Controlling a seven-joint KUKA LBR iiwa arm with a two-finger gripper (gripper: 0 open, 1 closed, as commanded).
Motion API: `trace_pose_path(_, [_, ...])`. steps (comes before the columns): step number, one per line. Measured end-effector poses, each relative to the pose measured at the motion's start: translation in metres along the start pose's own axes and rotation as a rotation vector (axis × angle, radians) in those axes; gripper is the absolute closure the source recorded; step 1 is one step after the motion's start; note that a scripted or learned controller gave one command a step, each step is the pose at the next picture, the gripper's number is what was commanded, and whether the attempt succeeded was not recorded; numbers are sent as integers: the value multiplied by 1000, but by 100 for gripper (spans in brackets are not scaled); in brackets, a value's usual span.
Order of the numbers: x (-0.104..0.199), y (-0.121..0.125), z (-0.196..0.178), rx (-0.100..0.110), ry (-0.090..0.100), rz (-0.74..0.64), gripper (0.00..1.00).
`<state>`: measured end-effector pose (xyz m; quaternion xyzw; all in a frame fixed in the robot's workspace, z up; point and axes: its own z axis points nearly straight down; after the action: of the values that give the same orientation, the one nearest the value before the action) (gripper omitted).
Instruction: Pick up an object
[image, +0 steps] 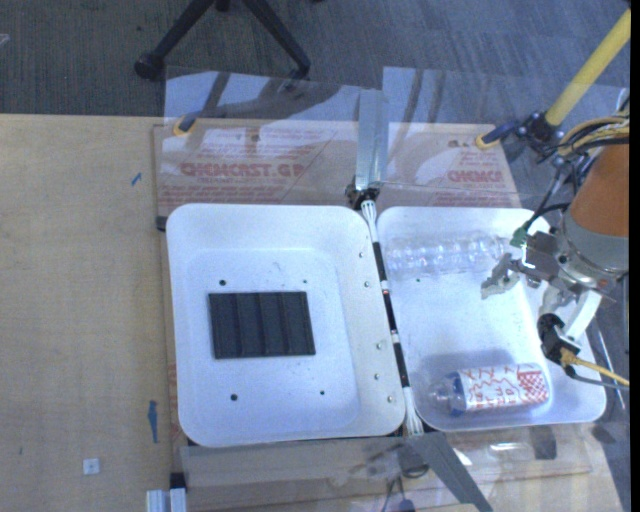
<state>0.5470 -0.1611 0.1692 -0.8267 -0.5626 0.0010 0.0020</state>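
1. The claw (508, 272) hangs at about three o'clock in the camera view, over the right bin (470, 385), its metal tip just beside the right end of the clear bottle (445, 255). I cannot tell whether it is apart or together, and nothing shows in its grip.
2. Count: two white bins side by side, one clear bottle, one red-patterned bottle (497, 388), one dark ribbed panel (262, 324), one arm (600, 210).
3. The clear bottle lies on its side in the right bin's upper half, toward one o'clock from the bin's middle. Its long axis runs nearly left to right. Which end carries the cap I cannot tell.
4. The red-patterned bottle lies on its side in the same bin, near the five o'clock corner, well apart from the clear one. Its long axis also runs left to right, and its clear, rounded end points to nine o'clock.
5. The dark ribbed panel lies flat in the left bin (200, 240), a rectangle with four raised bands.
6. Materials: the bins are smooth, shallow white plastic with rounded corners; the clear bottle is see-through and ridged; the other wears a white wrap with red marks; the bench (70, 300) is pale wood.
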Motion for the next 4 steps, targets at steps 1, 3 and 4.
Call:
trace_pose_path(1, [23,-35,-70,-4,-1,191,0])
trace_pose_path(3, [6,-74,-140,-2,-1,686,0])
trace_pose_path(4, [-39,-58,-33,2,-1,880,0])
